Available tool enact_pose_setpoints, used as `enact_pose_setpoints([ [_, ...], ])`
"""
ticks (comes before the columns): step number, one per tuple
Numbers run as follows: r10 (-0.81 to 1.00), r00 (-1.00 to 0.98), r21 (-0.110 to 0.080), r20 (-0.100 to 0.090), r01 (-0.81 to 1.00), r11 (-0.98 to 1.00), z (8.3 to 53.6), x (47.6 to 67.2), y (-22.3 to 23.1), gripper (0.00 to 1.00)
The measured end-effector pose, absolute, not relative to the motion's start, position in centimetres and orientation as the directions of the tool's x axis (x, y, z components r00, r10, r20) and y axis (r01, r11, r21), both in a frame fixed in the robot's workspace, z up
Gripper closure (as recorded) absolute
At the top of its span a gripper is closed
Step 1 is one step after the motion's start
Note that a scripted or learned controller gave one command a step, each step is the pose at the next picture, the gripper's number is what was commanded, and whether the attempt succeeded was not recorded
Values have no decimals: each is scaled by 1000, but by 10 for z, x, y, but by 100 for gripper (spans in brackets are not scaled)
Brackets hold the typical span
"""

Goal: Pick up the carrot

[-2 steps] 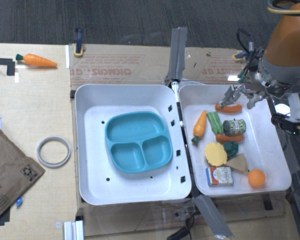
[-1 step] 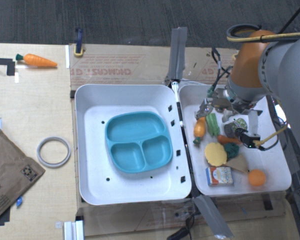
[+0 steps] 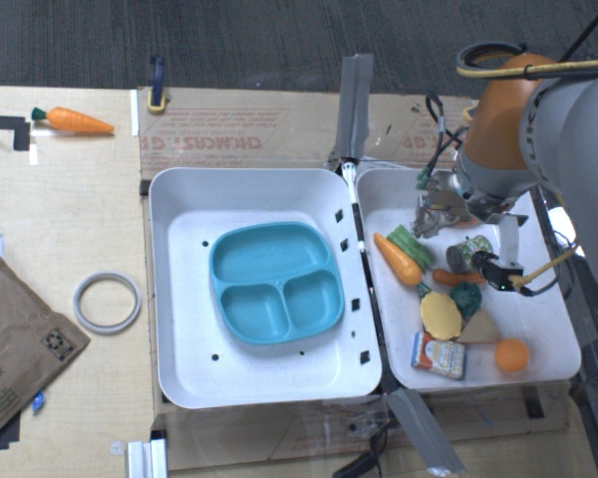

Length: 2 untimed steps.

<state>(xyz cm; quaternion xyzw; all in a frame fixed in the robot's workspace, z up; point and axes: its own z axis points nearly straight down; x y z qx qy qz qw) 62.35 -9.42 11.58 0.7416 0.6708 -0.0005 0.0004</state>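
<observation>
- Carrot (image 3: 397,259) lies in the right bin (image 3: 550,366), close to that bin's left wall, and is orange with a green leafy top.
- Its green end points toward the bin's far edge and its orange tip toward the left wall.
- The gripper (image 3: 432,215) hangs over the far half of the right bin, just beyond the carrot's green top. The view does not settle whether it touches the leaves.
- Whether the claw is spread or pressed together cannot be told from this slant, and nothing is seen pinched in it.
- A yellow round piece (image 3: 441,315) sits near the bin's middle, just nearer than the carrot.
- A small printed carton (image 3: 439,356) lies at the bin's near edge, beside the yellow piece.
- An orange ball (image 3: 512,356) rests toward the bin's near right corner.
- A greyish can (image 3: 466,256) lies on its side near the middle, right of the carrot.
- The left bin (image 3: 179,366) carries a teal divided plate (image 3: 276,281) at its middle.
- On the worktop outside the bins, a second carrot (image 3: 76,120) lies near the far left corner.
- A pale tape ring (image 3: 107,301) rests on the worktop, left of the left bin.
- A flat cardboard box (image 3: 15,352) lies at the worktop's left edge, near the tape ring.
</observation>
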Motion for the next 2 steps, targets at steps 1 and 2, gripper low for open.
enact_pose_setpoints([
  [1, 977, 215, 1, -2, 977, -215, 146, 659, -124, 100],
  [2, 977, 215, 0, -2, 977, -215, 146, 659, -124, 0],
])
